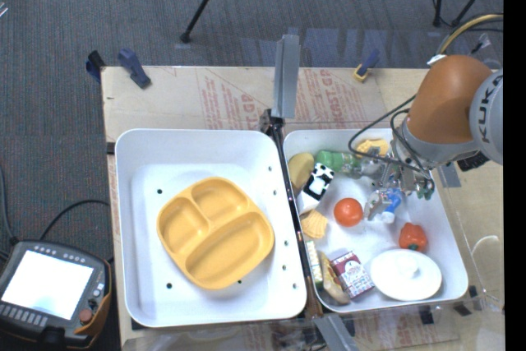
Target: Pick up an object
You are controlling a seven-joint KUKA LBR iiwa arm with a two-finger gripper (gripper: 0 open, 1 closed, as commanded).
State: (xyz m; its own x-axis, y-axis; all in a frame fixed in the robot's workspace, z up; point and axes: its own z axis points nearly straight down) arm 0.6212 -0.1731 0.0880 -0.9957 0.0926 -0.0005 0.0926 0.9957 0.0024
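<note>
White plastic walls crowd everything on the right: the right bin carries an orange ball, a red pepper-like toy, a white disc, a small red carton, a black-and-white block, a yellow piece and a green item, all packed near one another. The left bin holds a yellow divided plate. The hand hangs low inside the right bin, just beside the orange ball and above the pepper toy; whether it is released or clenched I cannot tell — cables and a small blue part blur that spot, and nothing is plainly caught in it. Judging from this, the risk is a miss: the ball would likely roll off at a sideways nudge, or the hand might pinch two neighbours at once — or graze the bin floor.
</note>
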